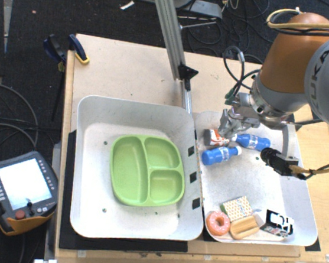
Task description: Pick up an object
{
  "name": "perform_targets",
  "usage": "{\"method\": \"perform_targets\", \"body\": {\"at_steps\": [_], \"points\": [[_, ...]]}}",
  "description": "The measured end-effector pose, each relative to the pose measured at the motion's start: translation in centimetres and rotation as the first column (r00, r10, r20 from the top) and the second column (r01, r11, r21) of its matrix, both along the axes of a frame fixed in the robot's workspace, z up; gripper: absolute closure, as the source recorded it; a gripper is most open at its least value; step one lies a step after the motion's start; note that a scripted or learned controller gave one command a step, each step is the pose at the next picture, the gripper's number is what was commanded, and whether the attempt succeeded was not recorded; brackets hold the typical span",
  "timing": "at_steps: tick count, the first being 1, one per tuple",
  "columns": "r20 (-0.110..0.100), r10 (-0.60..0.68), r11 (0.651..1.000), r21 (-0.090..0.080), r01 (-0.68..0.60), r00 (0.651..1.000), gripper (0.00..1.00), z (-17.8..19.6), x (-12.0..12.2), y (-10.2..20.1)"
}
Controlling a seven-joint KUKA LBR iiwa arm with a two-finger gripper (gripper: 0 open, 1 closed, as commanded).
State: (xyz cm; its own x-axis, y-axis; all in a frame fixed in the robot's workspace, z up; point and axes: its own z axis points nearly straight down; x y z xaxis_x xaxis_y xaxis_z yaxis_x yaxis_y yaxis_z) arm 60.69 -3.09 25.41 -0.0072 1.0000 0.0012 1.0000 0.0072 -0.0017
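In the right bin (267, 188), two blue bottles lie near the back: one (220, 155) close to the left wall, the other (252, 141) just behind it. A small red and white packet (215, 138) rests beside them. My gripper (231, 123) hangs low over the bin's back left corner, right above the packet and the bottles. Nothing is visibly held. Along the front edge lie a pink donut (218, 223), a tan bread piece (244, 227), a checkered square (236, 207) and a black and white item (278, 222).
The left bin (82, 147) carries a green divided plate (146, 170). A slanted metal pole (172, 28) rises behind the bins. A blue clamp (73, 48) sits at the bench's far left corner, and a teach pendant (17, 190) lies off the bench to the left.
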Motion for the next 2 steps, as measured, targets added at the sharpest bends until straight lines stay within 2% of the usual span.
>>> {"method": "perform_targets", "body": {"at_steps": [2], "points": [[-0.001,0.001,1.0,0.0,-0.001,1.0,1.0,-2.7,-2.1,10.4]]}}
